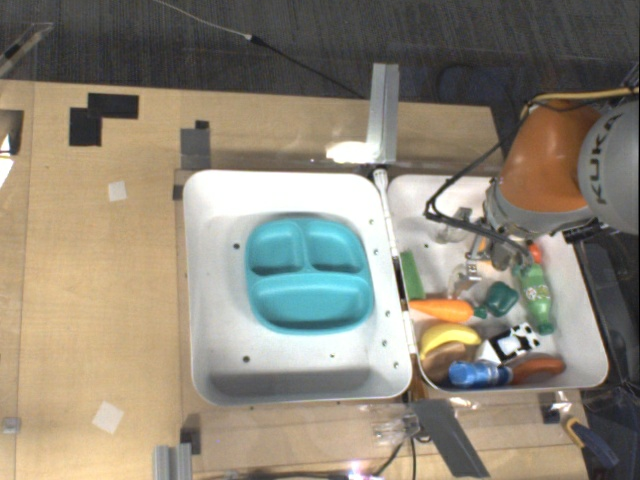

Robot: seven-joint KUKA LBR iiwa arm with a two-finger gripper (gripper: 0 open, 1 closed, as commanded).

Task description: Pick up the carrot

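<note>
Camera view: You are looking down at a slant on two white bins set side by side on a wooden bench (100, 298). The left bin (215, 218) holds a teal divided plate (305, 273), lying flat near its centre. The right bin (590, 348) holds the clutter of small items.

Locate the carrot (442, 309) in the right bin, lying on its side near the bin's left wall, with its tip toward that wall. A green stick-shaped item (411, 276) lies just beside it along the wall. A yellow banana (450, 341) sits directly below the carrot, and a blue item (473, 374) lies below the banana. A dark green item (499, 296) rests just right of the carrot's thick end. A green bottle (537, 295), a black-and-white item (515, 343) and a reddish-brown item (538, 368) occupy the right part of the bin.

The arm (560, 163) enters from the right, orange band uppermost. The gripper (470, 273) hangs above the carrot's thick end. You cannot tell its state here.
</note>
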